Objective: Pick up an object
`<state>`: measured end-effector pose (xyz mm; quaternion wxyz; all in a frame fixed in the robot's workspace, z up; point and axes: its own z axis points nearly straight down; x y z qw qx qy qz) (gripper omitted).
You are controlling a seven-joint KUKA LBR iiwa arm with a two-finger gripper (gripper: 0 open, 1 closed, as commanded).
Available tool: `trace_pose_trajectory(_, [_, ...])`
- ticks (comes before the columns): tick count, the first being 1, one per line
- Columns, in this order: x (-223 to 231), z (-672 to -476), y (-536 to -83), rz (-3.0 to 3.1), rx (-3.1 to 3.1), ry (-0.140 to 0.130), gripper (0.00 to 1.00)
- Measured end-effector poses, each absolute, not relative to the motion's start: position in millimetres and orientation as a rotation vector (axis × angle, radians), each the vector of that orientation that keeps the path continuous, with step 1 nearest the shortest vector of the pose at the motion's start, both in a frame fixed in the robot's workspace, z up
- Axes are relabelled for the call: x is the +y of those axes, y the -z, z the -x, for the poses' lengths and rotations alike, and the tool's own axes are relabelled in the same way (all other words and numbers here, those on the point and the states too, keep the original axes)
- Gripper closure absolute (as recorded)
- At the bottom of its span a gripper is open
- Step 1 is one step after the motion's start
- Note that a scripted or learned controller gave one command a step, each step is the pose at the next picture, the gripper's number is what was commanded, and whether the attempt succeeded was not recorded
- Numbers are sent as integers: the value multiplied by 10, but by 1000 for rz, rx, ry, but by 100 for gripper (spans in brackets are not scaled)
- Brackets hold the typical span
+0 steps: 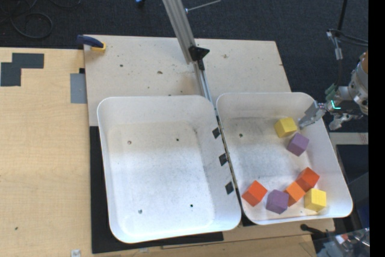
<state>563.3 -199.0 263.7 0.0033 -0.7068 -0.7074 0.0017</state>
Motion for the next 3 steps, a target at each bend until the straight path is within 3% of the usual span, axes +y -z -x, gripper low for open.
trace_pose_trajectory(1, [-1991, -5641, -2659, 2218, -2221, -2, 0])
trace_pose_trajectory(2, [-1979, -5529, -2108, 2216, -2215, -6, 0])
trace_pose_trajectory(3, [-2003, -5543, -1661, 2218, -2214, -6, 0])
